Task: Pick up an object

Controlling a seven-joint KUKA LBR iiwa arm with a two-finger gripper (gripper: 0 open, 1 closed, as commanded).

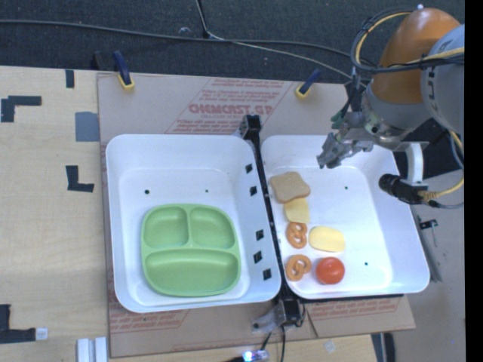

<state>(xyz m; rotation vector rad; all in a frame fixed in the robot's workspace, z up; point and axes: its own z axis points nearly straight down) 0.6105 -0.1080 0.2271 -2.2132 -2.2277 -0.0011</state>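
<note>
You're looking at a robotics lab test bench: two white bins (121, 164) sit on a cardboard sheet (226, 104) held by clamps (123, 72) at 11 and 1 o'clock, loose cables (204, 21) trailing at 12, tape marks (75, 178) at 9.

Open floor across the right bin's (377, 225) right half and far end. Crowded along its left wall: bread slice (289, 186), cheese pieces (298, 210), two pretzels (296, 235), tomato (330, 271).
</note>
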